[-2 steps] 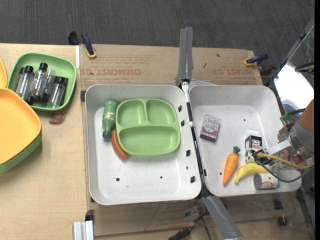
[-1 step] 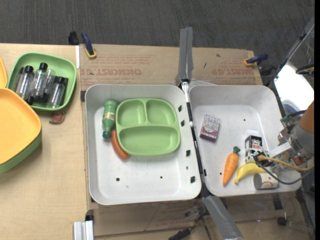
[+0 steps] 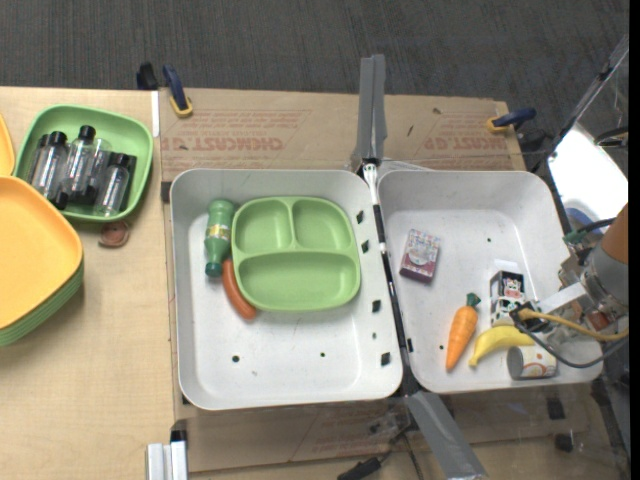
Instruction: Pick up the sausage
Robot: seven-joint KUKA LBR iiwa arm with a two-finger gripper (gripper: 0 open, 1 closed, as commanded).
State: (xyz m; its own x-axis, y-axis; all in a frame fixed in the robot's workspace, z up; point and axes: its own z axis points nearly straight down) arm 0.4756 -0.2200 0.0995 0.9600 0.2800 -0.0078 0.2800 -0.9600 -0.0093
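Arm at the right bin's 3 o'clock edge, sausage in the left bin.
Whether the gripper [image 3: 560, 333] is released or clenched cannot be told. It sits at the right bin [image 3: 455, 193], just past the banana [image 3: 500, 345] and carrot [image 3: 459, 334]. The sausage [image 3: 238, 290] lies in the left bin [image 3: 290, 368], touching the green divided plate [image 3: 296, 252] at its 8 o'clock, below a green bottle [image 3: 217, 234].

A wooden bench on a dark grey carpet, seen from above.

The carpet [image 3: 300, 18] fills the top of the view, ribbed and dim. The light wood bench [image 3: 90, 368] bears a sheet of brown cardboard [image 3: 270, 133] printed in red, held at its far edge by a blue clamp [image 3: 176, 90] and an orange clamp [image 3: 510, 120]. The light is even and soft.
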